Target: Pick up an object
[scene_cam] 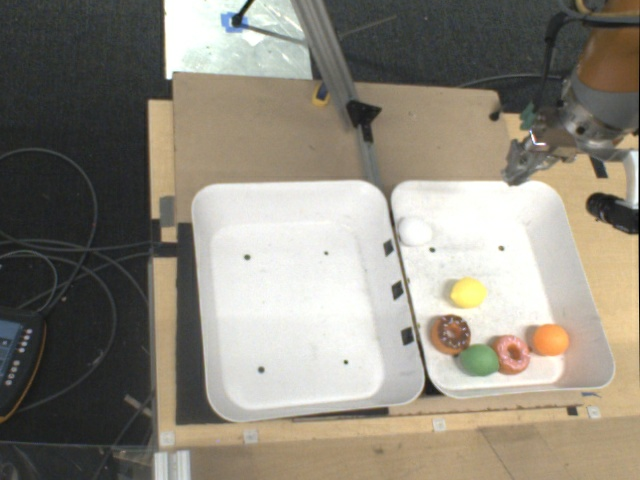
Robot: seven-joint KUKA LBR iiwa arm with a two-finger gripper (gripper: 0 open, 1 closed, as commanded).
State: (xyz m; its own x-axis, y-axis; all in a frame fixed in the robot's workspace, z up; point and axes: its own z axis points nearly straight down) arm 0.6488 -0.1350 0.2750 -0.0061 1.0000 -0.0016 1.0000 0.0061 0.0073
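Observation:
The right bin (575, 258) holds several small objects. A white ball (414, 232) lies near its back left corner and a yellow lemon-like piece (467, 292) sits mid-bin. Along the front lie a brown donut (451, 334), a green ball (479, 360), a pink donut (512, 353) and an orange ball (550, 339). My gripper (520, 166) hangs over the bin's back rim at the upper right, well away from all the objects, with nothing visible in it.
The left bin (215, 298) lies beside the right one, with black clips (397, 290) along the shared edge. A slanted metal pole (335, 63) crosses behind the bins. Cables lie on the floor at the left.

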